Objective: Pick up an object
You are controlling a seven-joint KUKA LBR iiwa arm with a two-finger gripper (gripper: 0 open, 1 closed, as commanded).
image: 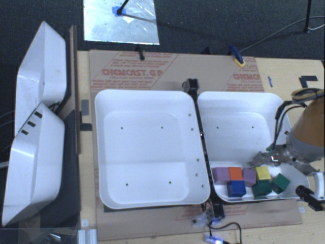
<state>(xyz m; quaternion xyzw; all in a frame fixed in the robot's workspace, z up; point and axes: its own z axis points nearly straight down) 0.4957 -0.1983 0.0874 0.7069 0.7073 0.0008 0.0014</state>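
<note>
The blocks all lie crowded in the near corner of the right bin (238,111), probably because its shallow floor and curved wall let loose pieces gather there, and that crowding matters for any pick. Taking the orange block (235,173) as the landmark: a pale purple block (221,175) touches it on the side toward the left bin (144,146), a blue block (236,188) sits just in front of it against the bin's near wall, a second purple block (249,176) is pressed to its other side, then a yellow block (263,173), with two dark green blocks (261,187) (280,182) beyond and nearer the wall. The end effector (260,159) hangs just behind the yellow block, apart from the orange one, low over the bin floor, reached in from the arm (310,131) at the table's (152,67) edge. It carries nothing I can see; whether it is spread wide or narrow I cannot tell, as the metal parts blur together. My guess is it stands there to descend on the yellow or purple block, though the tight neighbours leave little room.
</note>
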